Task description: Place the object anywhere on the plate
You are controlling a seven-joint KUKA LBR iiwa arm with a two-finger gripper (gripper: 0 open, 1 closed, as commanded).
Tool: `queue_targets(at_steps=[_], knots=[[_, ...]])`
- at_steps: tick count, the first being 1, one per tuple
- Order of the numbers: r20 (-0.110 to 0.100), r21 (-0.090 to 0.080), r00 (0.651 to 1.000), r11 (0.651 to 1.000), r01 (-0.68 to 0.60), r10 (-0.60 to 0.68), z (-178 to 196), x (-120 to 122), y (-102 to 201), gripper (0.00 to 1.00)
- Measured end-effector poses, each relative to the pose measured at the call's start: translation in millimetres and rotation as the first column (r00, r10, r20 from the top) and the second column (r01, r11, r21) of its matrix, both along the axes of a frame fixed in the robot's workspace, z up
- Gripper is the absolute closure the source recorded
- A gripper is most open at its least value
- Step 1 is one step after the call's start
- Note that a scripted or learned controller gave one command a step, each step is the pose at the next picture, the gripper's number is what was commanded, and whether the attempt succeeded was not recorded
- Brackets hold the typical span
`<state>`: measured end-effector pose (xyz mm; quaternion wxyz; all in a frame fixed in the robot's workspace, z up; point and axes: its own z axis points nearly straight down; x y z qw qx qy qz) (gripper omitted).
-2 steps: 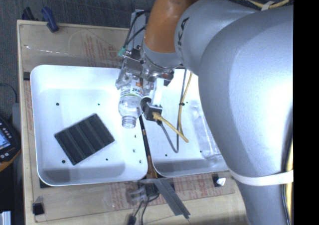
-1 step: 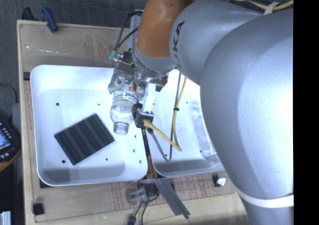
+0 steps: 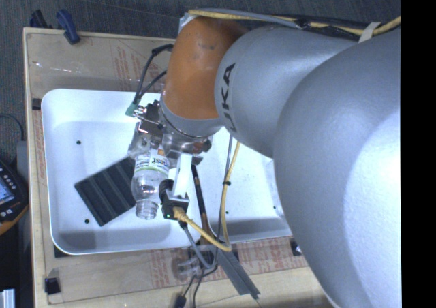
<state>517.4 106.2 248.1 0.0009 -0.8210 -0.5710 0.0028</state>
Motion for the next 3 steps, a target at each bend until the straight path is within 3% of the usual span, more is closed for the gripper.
queue_targets(at_steps=[1, 2, 3], knots=[[-0.002, 0.0, 0.996, 0.996, -0.084, 0.084, -60.9, 28.5, 11.5, 1.0], [-0.002, 0.001, 0.994, 0.994, -0.111, 0.111, -49.4, 3.9, 51.4, 1.0], [0.003, 0.002, 0.975, 0.975, -0.22, 0.22, -1.2, -15.5, -26.9, 1.0]])
